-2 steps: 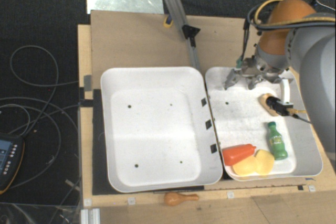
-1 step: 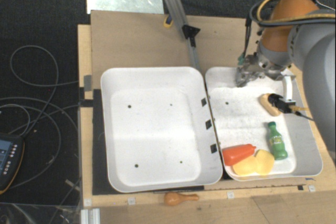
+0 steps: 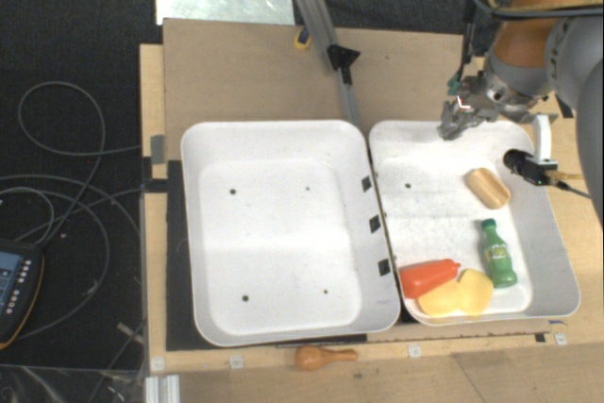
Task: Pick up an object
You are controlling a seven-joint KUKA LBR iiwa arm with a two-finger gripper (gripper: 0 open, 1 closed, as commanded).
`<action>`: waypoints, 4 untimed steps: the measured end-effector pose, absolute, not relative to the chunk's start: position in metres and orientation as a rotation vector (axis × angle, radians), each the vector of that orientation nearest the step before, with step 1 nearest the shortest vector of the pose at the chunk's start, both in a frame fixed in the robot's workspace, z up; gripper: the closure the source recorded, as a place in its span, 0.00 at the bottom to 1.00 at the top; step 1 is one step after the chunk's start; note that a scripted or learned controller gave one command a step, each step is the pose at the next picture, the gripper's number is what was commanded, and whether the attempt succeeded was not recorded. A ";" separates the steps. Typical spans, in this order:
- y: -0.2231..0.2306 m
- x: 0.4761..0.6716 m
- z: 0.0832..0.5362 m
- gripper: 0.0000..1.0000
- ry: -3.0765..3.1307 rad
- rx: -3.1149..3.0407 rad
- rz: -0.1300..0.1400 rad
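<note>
Risk comes first here: the gripper (image 3: 457, 123) hangs over the far edge of the right bin (image 3: 557, 250), well apart from every object, so a straight descent from this spot would meet only bare white floor, or the bin's far rim. Nothing sits between its fingers, and whether they stand apart or together I cannot tell (they are small and dark against the wrist hardware). A second hazard lies in the near corner, where the objects crowd together; a program-driven grasp there could push one aside or catch two at once.

The right bin holds everything worth picking. A tan bread roll (image 3: 488, 188) lies alone toward its right side, nearest the gripper and probably the easiest target. A green bottle (image 3: 496, 252) lies nearer the camera by the right wall. At the near edge an orange carrot-like piece (image 3: 429, 276) touches a yellow lump (image 3: 459, 294), which in turn sits just beside the bottle's base.

The left bin (image 3: 203, 146) shows only its white floor with a few dark dots. A small orange-brown object (image 3: 324, 356) lies outside both bins, on the bench's near edge.
</note>
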State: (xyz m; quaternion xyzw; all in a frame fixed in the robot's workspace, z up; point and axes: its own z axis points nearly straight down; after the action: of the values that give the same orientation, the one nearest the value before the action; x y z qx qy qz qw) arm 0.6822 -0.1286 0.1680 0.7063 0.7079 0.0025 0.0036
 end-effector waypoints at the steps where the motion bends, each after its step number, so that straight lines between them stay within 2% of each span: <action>1: -0.126 0.685 0.213 1.00 2.225 2.209 0.008; 2: -0.126 0.687 0.239 1.00 2.227 2.210 0.006; 3: -0.084 0.667 0.238 1.00 2.232 2.211 0.001; 4: -0.050 0.629 0.233 1.00 2.233 2.213 0.000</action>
State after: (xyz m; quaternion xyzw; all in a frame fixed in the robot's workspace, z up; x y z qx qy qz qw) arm 0.6288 -0.0496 0.2331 0.7040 0.7102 -0.0001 -0.0012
